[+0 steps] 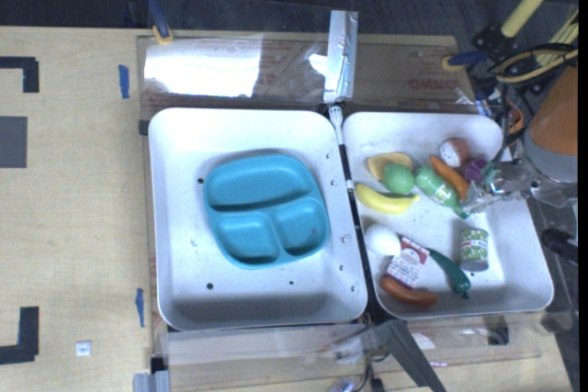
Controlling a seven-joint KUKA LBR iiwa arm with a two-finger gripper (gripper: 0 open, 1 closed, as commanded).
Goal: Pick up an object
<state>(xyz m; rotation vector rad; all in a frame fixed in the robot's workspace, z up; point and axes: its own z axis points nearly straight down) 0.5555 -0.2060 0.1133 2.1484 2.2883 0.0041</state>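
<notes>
Barely legible: red-white packet [405, 266] label, green can [474, 248] label.

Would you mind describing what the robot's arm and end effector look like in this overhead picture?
The arm enters from the right edge as a rounded grey body with a broad orange band above the wrist. The end effector is a small, metallic grey-silver assembly reaching over the right bin; its finer details are too blurred to make out. Black, yellow and blue cables bunch beside the arm at the upper right.
</notes>
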